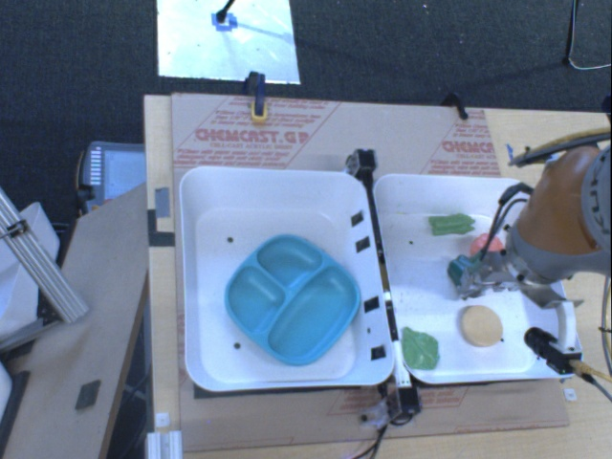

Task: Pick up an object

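In the right bin (421, 256) my gripper (466, 277) is low over the floor, near the middle. A small red and pink object (484, 245) lies just behind it, partly covered by the wrist. A tan round disc (481, 326) sits just in front of the gripper, apart from it. A long green piece (450, 224) lies toward the bin's back. A green leafy lump (419, 348) rests in the front left corner. I see nothing held in the gripper.
The left bin (210, 256) holds a blue divided plate (292, 298). A black clip divider (373, 256) runs between the bins. The arm's orange band (566, 208) overhangs the right bin's right side. A black fitting (545, 347) sits at the front right rim.
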Available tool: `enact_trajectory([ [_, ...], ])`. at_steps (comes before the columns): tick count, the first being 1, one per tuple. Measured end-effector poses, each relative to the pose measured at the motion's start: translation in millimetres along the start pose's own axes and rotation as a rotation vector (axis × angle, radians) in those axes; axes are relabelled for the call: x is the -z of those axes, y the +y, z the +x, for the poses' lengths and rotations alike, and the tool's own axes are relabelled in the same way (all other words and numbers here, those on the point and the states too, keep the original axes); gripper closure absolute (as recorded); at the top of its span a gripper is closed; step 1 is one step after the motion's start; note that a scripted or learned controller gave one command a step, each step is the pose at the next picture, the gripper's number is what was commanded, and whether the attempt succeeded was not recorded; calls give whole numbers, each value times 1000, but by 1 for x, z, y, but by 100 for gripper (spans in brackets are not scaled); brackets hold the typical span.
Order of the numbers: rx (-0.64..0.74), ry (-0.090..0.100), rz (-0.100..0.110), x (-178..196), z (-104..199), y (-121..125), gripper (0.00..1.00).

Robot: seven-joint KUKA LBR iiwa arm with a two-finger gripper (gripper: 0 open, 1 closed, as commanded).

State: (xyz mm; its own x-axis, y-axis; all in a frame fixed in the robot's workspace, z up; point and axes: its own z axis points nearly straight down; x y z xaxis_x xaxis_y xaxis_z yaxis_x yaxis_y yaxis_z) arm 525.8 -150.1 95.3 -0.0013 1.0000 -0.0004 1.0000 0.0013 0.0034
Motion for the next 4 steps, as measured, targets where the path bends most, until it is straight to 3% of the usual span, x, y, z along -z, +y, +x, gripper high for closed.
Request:
enact_trajectory([
  [2,4,-2,-5,123,7,0,100],
  [4,4,-1,-1,196,13,6,100],
])
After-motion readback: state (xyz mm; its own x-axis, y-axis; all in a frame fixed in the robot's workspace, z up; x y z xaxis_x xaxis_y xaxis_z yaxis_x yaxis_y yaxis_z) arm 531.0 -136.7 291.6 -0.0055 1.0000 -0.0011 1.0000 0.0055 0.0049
